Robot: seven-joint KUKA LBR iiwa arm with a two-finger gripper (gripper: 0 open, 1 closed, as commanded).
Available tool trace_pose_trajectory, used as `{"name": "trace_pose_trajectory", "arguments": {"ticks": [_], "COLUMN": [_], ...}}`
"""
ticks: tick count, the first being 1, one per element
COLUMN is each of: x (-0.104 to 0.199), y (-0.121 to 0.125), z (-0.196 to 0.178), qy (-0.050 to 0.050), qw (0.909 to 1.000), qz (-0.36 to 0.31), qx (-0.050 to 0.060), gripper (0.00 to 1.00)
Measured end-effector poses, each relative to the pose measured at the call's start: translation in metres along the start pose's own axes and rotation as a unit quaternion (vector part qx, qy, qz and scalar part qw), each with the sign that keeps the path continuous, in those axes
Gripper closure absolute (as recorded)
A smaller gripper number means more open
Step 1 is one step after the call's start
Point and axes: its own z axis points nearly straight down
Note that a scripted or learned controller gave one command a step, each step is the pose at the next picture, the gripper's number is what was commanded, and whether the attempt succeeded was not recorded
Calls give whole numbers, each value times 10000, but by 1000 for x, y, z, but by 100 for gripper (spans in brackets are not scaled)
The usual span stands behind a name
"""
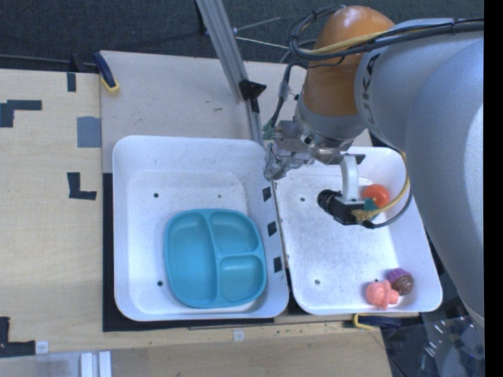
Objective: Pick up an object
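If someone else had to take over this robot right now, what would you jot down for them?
Gripper: low over the inner edge of the right bin, nothing visibly held; whether it is open or shut cannot be told.
Things to pick, all in the right bin: an orange ball near the far right side, beside a black part on the arm; a pink toy and a small purple piece touching it in the near right corner.
Left bin: holds a blue divided tray.
Done: nothing picked up yet.
Left: grasp and lift one object.

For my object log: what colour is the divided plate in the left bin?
Light blue, turquoise-leaning. The divided plate shows plainly in the camera view, lying in the left bin.
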Motion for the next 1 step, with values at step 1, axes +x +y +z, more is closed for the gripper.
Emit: {"name": "trace_pose_trajectory", "arguments": {"ticks": [1], "x": [50], "y": [32], "z": [-3], "qy": [0], "qw": [10000], "qz": [-1], "qx": [-1], "gripper": [100]}}
